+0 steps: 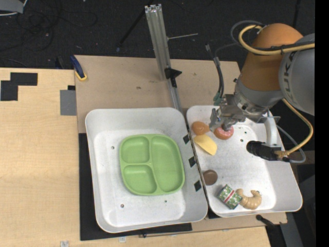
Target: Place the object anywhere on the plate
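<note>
Reaching in from the right, grey arm (pixel 288 60) with orange band bent over the right bin (pixel 280 189), tool (pixel 222 122) lowered at that bin's upper left area, directly above or against a pink round object (pixel 224 133); state of the tool not determinable from this angle, contact with the pink object likewise not determinable. Lying just left of the tool: an orange rounded item (pixel 199 128) near the bin's left wall, and below it a yellow wedge-shaped item (pixel 205 144), the two close together or touching. Further down the right bin: a small brown round item (pixel 209 177) near the left wall, a green-and-white packet (pixel 226 196) toward the lower edge, a tan curled item (pixel 251 199) just beside the packet on its right. Black cylindrical part (pixel 261 149) with yellow cable seen over the bin's right half, attached to the arm side. Resting in the left bin (pixel 103 199): a green plate (pixel 152 164) with three compartments, roughly centred, nothing visible on it. Both bins side by side on the tabletop (pixel 36 153), joined by black clips along the shared edge. Standing behind the bins: an upright metal post (pixel 159 40)
</note>
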Controlling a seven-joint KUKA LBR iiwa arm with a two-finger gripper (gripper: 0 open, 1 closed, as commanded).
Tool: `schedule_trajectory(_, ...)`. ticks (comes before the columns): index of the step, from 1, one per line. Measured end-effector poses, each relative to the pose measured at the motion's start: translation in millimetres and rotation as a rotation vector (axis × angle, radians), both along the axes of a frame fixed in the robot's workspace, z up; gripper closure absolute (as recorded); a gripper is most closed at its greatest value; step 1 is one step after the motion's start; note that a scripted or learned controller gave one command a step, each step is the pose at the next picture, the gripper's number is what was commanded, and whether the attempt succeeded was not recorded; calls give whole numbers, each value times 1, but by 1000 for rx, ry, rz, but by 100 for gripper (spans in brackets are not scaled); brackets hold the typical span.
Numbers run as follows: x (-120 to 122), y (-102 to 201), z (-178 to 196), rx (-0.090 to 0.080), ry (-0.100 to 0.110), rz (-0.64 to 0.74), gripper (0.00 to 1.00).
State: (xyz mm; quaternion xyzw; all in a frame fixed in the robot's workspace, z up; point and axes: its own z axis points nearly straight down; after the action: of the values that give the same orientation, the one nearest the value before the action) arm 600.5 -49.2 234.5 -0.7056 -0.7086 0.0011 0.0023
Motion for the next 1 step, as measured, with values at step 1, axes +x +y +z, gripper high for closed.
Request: schedule_trajectory(1,-8,52,7,1,-1,1,100)
